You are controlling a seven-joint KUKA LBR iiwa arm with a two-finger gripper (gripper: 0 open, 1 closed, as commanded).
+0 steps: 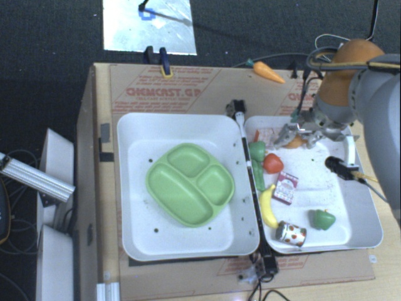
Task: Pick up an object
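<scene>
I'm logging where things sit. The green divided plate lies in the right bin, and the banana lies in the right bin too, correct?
Not quite. The camera view shows the green divided plate in the left bin; the banana does lie in the right bin.

I count two shallow white bins: the left white bin [131, 168] holds one green divided plate [190, 184]; the right white bin [363, 221] holds one red tomato [272, 163], one yellow banana [268, 207], one pink carton [286, 187], one printed can [291, 232], one green pepper [323, 219]. One orange carrot [268, 72] lies on the surface [188, 89].
</scene>
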